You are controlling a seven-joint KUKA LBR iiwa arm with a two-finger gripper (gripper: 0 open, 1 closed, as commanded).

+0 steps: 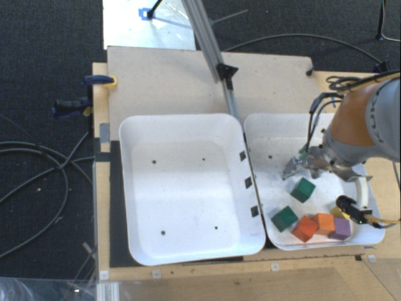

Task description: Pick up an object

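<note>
Your gripper (299,167) hangs low in the right bin (276,127), fingers spread apart and clamped on nothing, just above a green block (303,189). That block lies apart from the crowded near corner, probably the easiest pick.

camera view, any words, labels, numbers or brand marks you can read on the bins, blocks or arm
No readable text in the camera view.
The small dark tabs along the rim between the two bins are too small to show any lettering.
The blocks, among them the upper green block and the orange block, have plain faces.
The arm and its tool show no legible mark.
</note>
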